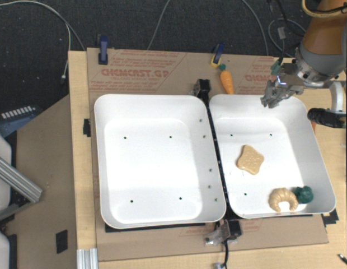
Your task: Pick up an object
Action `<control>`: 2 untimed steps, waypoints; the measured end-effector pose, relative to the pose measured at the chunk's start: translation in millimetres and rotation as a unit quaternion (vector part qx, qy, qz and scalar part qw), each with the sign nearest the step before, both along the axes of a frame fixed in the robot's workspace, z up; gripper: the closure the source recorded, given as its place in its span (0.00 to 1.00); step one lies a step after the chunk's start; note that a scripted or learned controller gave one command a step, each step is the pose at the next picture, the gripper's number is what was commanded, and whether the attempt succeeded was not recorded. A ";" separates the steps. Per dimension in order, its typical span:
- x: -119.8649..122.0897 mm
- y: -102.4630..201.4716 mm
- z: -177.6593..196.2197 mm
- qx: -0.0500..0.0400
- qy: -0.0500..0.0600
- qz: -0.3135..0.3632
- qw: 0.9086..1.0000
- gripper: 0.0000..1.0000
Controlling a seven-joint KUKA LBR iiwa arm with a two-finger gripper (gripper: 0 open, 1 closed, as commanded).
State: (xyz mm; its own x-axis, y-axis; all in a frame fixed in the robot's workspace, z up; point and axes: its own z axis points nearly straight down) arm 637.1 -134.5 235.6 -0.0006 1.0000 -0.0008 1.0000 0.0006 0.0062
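Observation:
The right white bin [313,150] holds three things. A tan toast-shaped slice [250,159] lies near its middle. A beige croissant [283,199] rests in the front right corner, with a small dark green object [303,194] touching it on the right. My gripper [272,98] hangs over the back rim of this bin, well behind the slice and apart from all three. I see nothing in it.
The left white bin [106,150] stands beside the right one. An orange carrot [226,82] lies on the cardboard board behind the bins, left of my gripper. Blue clamps [103,48] grip the board's back edge. Cables run across the dark floor behind.

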 end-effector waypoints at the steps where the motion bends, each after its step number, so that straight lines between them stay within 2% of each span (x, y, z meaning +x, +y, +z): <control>1: 0.8 0.0 53.4 0.000 0.000 0.000 1.000 1.00; 2: 1.3 44.3 48.2 0.001 0.003 0.002 1.000 1.00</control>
